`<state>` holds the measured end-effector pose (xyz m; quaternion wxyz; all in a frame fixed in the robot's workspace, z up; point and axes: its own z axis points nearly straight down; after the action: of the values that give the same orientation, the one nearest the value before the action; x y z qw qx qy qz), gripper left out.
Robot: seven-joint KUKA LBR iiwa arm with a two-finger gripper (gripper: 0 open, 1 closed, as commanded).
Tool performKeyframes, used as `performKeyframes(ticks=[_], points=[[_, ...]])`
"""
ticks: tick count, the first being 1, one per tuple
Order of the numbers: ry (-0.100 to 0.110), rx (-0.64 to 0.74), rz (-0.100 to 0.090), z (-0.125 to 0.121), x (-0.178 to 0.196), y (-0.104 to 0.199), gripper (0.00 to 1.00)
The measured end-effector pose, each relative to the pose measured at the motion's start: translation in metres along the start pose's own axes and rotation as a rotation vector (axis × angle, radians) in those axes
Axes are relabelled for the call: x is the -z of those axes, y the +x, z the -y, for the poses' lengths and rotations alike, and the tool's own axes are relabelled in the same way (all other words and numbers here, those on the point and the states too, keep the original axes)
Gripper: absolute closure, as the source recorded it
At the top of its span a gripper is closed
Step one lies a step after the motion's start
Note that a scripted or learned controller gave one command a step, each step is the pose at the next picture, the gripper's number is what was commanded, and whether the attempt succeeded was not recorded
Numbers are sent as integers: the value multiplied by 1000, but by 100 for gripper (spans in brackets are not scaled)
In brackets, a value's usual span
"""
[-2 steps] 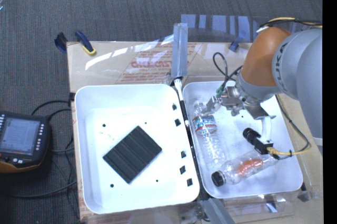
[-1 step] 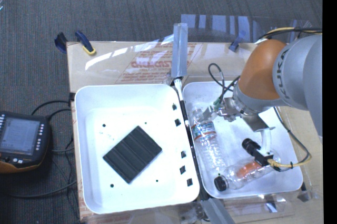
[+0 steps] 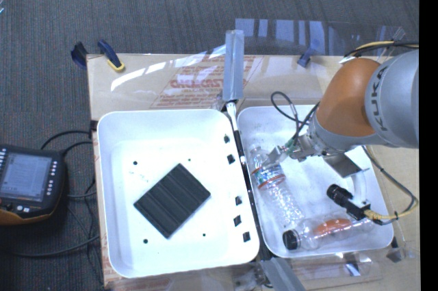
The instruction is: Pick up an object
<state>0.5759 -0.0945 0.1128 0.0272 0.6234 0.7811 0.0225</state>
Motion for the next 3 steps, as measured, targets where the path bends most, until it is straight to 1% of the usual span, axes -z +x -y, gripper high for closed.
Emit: performKeyframes(ticks=[1,2,3], points=[[1,0,0,0,0,0,0],[-6,77,5,13,1,9,0],[-3,-284,-3,26,1,10,0]])
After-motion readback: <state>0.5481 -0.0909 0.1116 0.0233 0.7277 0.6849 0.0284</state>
